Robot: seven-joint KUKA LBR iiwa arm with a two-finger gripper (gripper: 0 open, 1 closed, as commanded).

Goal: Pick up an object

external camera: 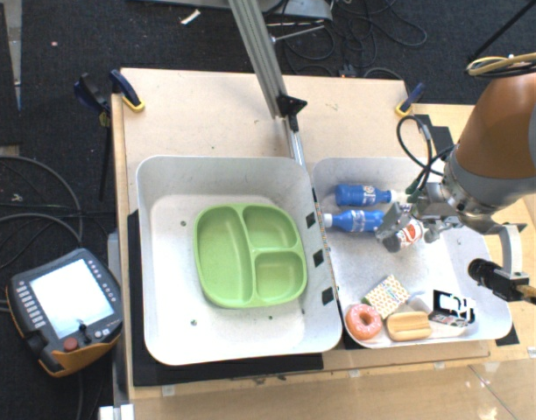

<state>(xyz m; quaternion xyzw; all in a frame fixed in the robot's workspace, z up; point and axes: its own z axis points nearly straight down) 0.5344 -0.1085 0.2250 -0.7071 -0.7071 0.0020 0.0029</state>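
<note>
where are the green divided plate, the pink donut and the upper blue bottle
green divided plate [222, 250]: camera view, floor of its big left compartment
pink donut [364, 322]: camera view, its frosted ring
upper blue bottle [360, 194]: camera view, middle of its body

Arm [504, 138] cut by right edge.

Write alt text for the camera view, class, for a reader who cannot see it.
A robot arm's gripper hangs over two blue bottles in the right bin, which also holds a donut. The left bin holds a green divided plate.
</note>
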